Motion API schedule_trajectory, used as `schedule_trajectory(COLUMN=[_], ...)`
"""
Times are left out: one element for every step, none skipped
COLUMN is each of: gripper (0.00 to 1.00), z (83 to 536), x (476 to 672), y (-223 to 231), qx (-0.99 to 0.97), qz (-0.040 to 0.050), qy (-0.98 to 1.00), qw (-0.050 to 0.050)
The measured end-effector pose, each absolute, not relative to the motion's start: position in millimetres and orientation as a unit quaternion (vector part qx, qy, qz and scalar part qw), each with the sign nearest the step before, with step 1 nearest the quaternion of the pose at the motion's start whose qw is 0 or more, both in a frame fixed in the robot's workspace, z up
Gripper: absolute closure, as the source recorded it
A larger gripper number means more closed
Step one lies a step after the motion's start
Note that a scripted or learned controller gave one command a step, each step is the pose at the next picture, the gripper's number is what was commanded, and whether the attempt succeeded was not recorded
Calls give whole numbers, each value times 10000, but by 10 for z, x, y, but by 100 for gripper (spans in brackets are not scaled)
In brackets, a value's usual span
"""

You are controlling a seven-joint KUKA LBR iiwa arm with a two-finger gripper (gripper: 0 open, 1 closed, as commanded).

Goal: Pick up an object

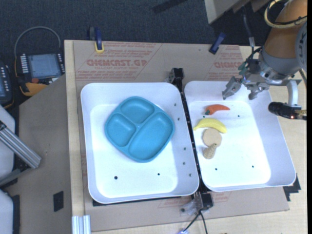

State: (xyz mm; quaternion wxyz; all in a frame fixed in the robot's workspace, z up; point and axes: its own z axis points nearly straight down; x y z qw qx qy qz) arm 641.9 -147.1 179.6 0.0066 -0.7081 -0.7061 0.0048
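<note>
Right bin (273, 169): hand (242, 90) above rim.

The desk (146, 57) is covered by a brown printed board, held at its far edge by blue clamps (97, 37). Dark blue carpet (122, 9) is seen beyond. A small screen device (43, 65) ringed by cable is placed at left.

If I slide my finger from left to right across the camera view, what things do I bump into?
Blue plate in the left bin → right bin holding the food → gripper, spread open with nothing in it. The banana, carrot and tan piece stack above one another, so they share one spot.
</note>
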Motion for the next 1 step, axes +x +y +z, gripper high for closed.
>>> schedule_trajectory(gripper=[0], z=[1887], x=[6454], y=[-1468], qx=[-7071], qz=[3], qy=[-7071], qw=[4])
